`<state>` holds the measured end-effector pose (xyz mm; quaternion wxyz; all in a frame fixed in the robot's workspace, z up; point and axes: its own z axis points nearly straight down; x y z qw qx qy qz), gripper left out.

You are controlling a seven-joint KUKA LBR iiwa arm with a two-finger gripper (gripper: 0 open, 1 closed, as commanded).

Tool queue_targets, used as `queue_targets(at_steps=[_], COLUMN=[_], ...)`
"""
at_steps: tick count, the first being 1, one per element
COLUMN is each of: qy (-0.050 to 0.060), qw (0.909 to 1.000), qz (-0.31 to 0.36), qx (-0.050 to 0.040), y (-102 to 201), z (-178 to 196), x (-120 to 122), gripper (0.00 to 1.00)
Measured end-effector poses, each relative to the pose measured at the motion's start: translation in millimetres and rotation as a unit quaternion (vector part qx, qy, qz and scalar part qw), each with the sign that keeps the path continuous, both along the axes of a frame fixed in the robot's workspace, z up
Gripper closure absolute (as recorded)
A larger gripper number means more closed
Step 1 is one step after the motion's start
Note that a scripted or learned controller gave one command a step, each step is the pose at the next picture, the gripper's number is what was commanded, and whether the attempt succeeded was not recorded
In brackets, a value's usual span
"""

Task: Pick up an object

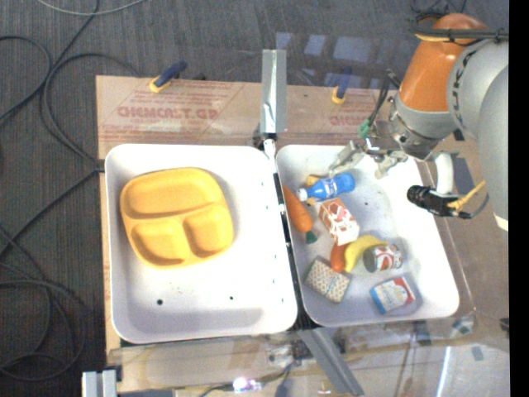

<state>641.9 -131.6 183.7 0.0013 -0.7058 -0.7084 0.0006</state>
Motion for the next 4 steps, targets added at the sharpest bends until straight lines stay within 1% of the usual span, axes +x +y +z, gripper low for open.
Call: queue_targets(at_steps=[1,2,3,4], qy=[-0.006,-0.005,-0.008,-0.001], qw=[0.9988,0.9994,0.9994,0.9989], qz=[0.048,0.034,0.034,0.047], qx=[-0.0019,-0.0027,-0.0025,-0.0004], y=[-17.1,-17.3,-16.8,29.9], z=[-82.4,-94.3,-83.0,6.9], x=[21.2,-18.9,-17.1,-5.2], gripper=[0.00,0.00,1.00,1.00])
